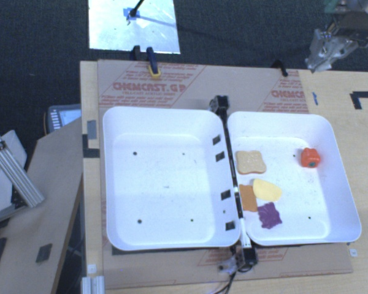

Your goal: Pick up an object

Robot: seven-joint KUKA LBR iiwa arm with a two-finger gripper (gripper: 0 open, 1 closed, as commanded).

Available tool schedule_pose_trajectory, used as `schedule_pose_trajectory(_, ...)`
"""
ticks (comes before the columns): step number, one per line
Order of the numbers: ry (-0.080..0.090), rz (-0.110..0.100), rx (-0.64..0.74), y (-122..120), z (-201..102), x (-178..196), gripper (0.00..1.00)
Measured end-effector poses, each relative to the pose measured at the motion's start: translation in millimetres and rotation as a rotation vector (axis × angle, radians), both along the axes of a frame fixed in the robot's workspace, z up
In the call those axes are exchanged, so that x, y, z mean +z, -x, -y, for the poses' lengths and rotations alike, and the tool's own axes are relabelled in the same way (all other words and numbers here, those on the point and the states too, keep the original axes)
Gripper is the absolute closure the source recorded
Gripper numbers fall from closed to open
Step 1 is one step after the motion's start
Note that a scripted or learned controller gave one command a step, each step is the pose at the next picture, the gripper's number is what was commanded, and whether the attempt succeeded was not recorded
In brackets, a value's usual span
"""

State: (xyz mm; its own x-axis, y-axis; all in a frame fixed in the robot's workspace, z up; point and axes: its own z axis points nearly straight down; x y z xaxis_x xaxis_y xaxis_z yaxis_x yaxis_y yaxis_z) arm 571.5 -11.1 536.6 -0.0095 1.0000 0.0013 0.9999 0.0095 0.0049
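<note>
The right bin (331,133) holds several toy foods. A slice of toast (250,162) lies near its left wall. Below the toast sit a yellow piece (267,190), a flat orange-brown piece (248,198) and a purple bunch (269,215). A red-orange pepper (310,157) rests alone toward the right side. My gripper (317,59) hangs at the top right, beyond the far edge of the bench and well away from every object, with nothing seen in it.
The left bin (110,164) stands beside the right one, with black clips (221,158) along the shared wall. Both rest on a cardboard sheet (172,84). A shiny plate (132,17) lies on the floor at the back left.
</note>
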Motion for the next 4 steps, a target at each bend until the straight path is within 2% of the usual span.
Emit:
schedule_pose_trajectory(1,-0.001,-0.002,0.002,5,-77,-2,1.0)
schedule_pose_trajectory(2,0.001,-0.009,-0.001,-7,-132,-75,1.0)
schedule_pose_trajectory(3,-0.002,-0.002,0.004,22,-228,-51,1.0)
schedule_pose_trajectory(4,-0.002,0.0,-0.002,66,-247,1,1.0)
